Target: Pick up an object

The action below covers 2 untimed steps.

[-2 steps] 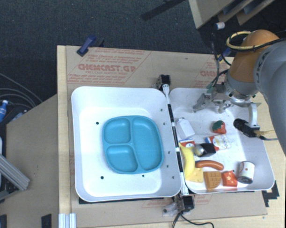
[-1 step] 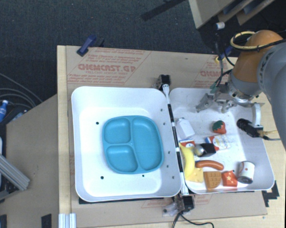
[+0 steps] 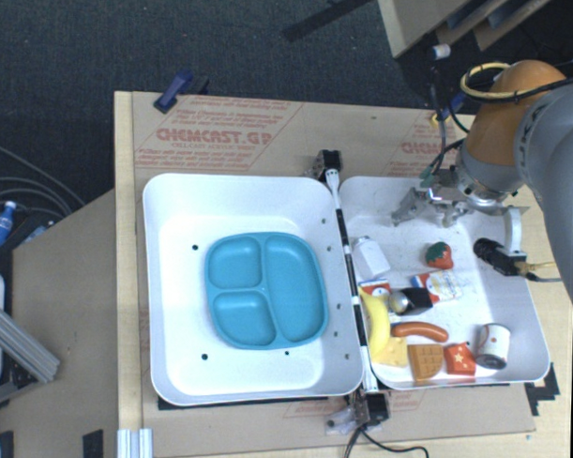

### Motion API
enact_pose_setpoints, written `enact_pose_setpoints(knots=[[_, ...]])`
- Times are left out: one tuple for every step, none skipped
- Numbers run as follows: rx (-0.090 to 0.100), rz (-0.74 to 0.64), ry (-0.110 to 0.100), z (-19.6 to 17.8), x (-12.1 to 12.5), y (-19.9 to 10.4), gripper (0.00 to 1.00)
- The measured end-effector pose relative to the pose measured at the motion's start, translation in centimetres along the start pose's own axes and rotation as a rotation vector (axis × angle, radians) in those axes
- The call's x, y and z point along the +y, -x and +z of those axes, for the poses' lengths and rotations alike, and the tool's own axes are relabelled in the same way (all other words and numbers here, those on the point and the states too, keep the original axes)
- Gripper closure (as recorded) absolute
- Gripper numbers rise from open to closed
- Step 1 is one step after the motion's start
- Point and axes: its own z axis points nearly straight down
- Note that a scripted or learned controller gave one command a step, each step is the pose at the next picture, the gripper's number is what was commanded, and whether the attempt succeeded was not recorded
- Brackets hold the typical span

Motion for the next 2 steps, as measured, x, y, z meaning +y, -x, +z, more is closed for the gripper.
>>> enact_pose_setpoints(knots=[[0.002,-0.001,-0.002,0.0,-0.01,-1.51,0.0],[0.0,0.0,-0.001,0.01,-0.01,-0.58,0.0]])
